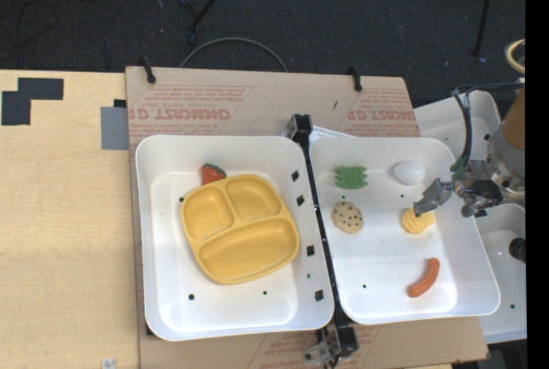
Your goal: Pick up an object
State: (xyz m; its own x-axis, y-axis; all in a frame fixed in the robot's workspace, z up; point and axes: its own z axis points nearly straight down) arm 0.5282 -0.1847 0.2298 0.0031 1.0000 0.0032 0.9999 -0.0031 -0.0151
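Glossy yellow plastic tray [240,226], smooth white bins [163,187], matt cardboard [257,105]

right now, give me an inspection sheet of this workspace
surface: two white bins, left bin and right bin, on cardboard.
job's things: right bin holds green toy, white egg, cookie, yellow corn piece, sausage.
clutter: yellow divided plate in left bin, red-orange toy at its back edge.
grippers: gripper at right bin's right side, just above the corn piece; nothing visibly between fingers.
cables: black cables on the floor behind.
surroundings: wooden table at left.
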